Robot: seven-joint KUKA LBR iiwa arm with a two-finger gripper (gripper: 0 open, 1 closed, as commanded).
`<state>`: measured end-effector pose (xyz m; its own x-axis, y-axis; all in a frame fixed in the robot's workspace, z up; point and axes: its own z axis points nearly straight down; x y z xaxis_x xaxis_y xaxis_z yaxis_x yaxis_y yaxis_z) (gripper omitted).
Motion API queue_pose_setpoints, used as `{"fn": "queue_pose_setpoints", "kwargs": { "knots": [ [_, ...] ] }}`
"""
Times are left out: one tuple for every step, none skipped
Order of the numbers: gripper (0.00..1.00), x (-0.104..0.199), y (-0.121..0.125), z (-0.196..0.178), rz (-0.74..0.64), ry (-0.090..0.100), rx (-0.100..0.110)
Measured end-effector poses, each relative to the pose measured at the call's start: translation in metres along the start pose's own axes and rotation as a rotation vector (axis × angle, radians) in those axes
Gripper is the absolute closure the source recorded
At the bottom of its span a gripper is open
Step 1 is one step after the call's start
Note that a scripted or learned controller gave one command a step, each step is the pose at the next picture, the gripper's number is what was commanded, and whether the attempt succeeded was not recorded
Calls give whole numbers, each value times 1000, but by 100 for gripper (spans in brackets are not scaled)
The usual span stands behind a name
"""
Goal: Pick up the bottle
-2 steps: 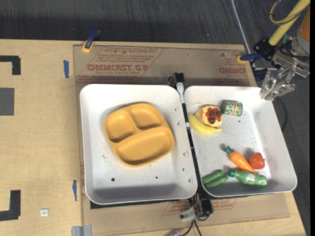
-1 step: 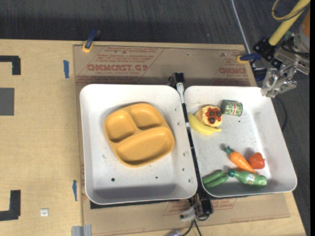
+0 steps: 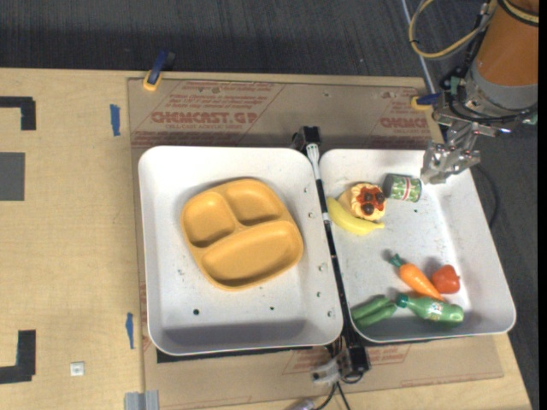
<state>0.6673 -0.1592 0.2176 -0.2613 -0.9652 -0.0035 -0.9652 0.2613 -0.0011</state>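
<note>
Arm: grey with the orange band, reaching in from the right, wrist up over the far right corner of the right bin (image 3: 504, 254).
Gripper: the gripper (image 3: 440, 167) hangs just above the bin's far edge, metal fingers pointing down.
Fingers: too small and too blurred here, so I cannot tell if they are spread or closed; nothing is seen between them.
Bottle: the green bottle (image 3: 432, 309) lies on its side at the near end of the right bin, white label showing, well apart from the gripper.
Bottle's neighbours: a green pepper (image 3: 373, 309) touches its left end, a carrot (image 3: 415, 279) lies just behind it, and a red tomato (image 3: 445, 278) sits beside the carrot.
Far end of the bin: a small green can (image 3: 402, 188) lies on its side just left of the gripper, and next to it a banana (image 3: 353, 220) curls under a yellow toy with a red top (image 3: 366, 200).
Left bin: the left bin (image 3: 162, 254) holds a yellow divided plate (image 3: 242, 231) with three compartments.
Surface: the brown surface (image 3: 68, 229) carries both bins side by side, with blue tape marks along it.
</note>
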Motion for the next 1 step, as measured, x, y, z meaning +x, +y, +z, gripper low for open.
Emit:
{"fn": "queue_pose_setpoints", "kwargs": {
  "knots": [
    [100,62,-17,-41,-406,0,5]
  ]
}}
